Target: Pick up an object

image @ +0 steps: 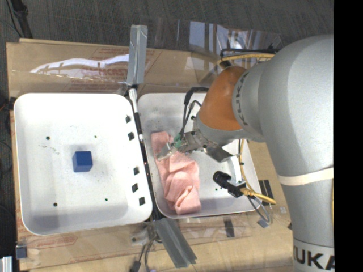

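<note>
The arm (295,106) is the biggest thing we see. Its grey bulk and orange band loom over the pink cloth (180,180) from the side away from the second bin. Next come the two white bins. One bin (164,103) holds the cloth against its wall nearest the neighbour, and the other bin (68,123) lies just beyond that wall from the cloth.

The cloth itself is a crumpled, folded heap running along that wall. A blue cube (82,161) sits well apart from the cloth, out in the middle of the neighbouring bin. Smallest is the gripper (177,144), low at the cloth's far end, right at or on the fabric. Whether it is apart or clamped on the cloth, we cannot tell; the wrist hides too much.

We judge the cloth the likely target. It should be light and soft, with no stiffness, so it will sag and drape once lifted. A thin pinch of one layer may slip free. We would take it at a raised fold or thick ridge, where the fabric bunches, and not at a flat edge.
</note>
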Tool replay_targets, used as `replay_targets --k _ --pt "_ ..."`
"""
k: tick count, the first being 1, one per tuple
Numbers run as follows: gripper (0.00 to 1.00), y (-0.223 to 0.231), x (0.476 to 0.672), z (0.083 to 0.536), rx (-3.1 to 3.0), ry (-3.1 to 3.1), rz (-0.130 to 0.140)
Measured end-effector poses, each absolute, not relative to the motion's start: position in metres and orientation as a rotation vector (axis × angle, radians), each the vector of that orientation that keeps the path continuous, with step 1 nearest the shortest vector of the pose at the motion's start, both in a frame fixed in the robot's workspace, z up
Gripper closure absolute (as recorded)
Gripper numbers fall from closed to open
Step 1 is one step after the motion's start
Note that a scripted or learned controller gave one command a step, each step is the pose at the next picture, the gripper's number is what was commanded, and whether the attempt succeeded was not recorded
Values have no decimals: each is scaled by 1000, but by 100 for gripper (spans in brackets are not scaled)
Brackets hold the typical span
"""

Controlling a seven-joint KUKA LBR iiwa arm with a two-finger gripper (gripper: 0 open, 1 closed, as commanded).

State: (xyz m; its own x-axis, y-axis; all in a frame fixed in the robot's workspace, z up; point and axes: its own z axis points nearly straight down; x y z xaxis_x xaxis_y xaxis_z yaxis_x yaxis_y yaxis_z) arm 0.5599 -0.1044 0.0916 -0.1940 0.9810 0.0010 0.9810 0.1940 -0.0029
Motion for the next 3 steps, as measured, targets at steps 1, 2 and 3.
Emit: replay_targets --k 1,2,3 --pt "100 -104 560 101 -1987 -2427 4" --pt "0 -104 560 101 -1987 -2427 5" --pt "100 -104 559 110 -1981 -2428 6"
